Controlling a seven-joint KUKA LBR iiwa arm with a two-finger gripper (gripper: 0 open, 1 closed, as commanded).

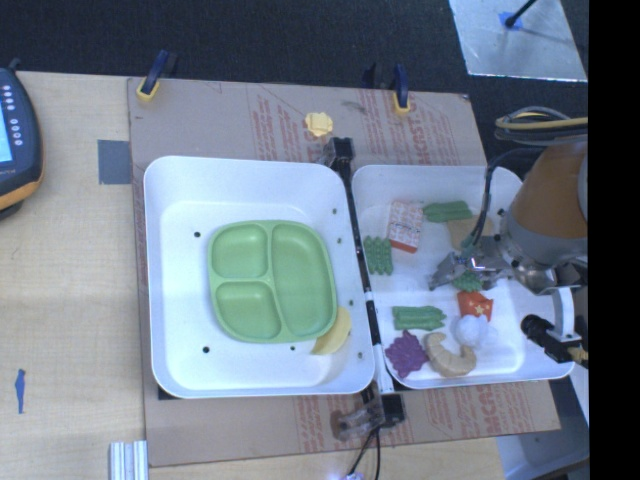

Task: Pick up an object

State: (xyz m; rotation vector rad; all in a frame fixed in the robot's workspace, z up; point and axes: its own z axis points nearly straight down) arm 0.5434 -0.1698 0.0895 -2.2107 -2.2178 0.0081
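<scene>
My gripper hangs low over the middle of the right bin, below the arm's orange band. Just under it lies a red toy piece, with a white lump beneath that. Around it are a red-and-white box, a green pod, a tan block, a green piece, another green pod, purple grapes and a tan curved pastry. Nothing shows in the gripper's grasp.
The left bin holds a green divided plate with a yellow slice at its lower right corner. A yellow lump lies on the cardboard behind the bins. A pendant sits at the far left.
</scene>
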